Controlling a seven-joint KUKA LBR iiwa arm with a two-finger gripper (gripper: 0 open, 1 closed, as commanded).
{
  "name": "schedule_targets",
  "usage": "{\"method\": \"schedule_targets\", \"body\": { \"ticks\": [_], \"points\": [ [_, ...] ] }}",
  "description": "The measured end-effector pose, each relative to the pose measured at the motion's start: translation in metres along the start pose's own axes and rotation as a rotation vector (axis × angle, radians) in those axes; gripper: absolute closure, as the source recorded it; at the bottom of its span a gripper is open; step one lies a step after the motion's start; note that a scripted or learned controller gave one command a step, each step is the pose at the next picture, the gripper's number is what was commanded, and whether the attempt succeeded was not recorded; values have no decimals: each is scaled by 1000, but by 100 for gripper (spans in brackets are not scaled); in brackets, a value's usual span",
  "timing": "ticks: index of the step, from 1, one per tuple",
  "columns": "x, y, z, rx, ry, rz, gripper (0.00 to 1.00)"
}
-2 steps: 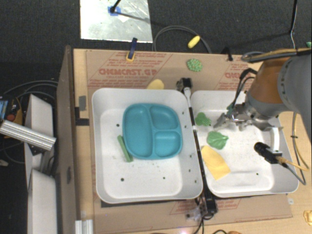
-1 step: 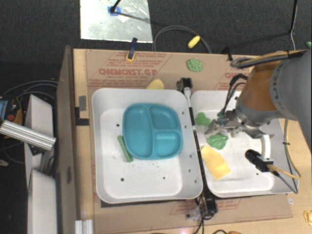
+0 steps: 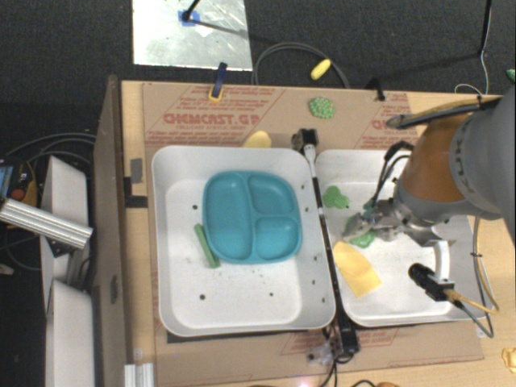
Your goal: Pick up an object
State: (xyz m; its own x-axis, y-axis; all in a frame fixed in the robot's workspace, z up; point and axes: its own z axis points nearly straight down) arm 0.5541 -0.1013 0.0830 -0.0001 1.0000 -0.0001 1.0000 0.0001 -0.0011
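My gripper (image 3: 369,222) is low in the right bin (image 3: 403,305), near its left side. A small green object (image 3: 359,235) lies right under and beside the gripper tip, partly hidden by it. I cannot see whether it is held. Just in front of it, a yellow wedge (image 3: 357,269) rests on the bin floor. Farther back, by the divider, lies a green leafy piece (image 3: 334,197). The left bin (image 3: 181,297) holds a teal divided plate (image 3: 251,218) with a green stick (image 3: 205,245) along its left edge.
The grey arm (image 3: 463,168) with its orange band covers the right bin's back right part. Behind the bins, on the cardboard, sit a yellow piece (image 3: 258,140) and a green round piece (image 3: 322,107). Cables run along the back edge.
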Motion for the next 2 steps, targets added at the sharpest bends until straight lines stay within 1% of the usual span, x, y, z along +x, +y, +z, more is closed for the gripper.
{"method": "schedule_targets", "body": {
  "ticks": [1,2],
  "points": [
    [1,2,-13,-5,1,-1,100],
    [64,-11,-106,-7,1,-10,100]
  ]
}}
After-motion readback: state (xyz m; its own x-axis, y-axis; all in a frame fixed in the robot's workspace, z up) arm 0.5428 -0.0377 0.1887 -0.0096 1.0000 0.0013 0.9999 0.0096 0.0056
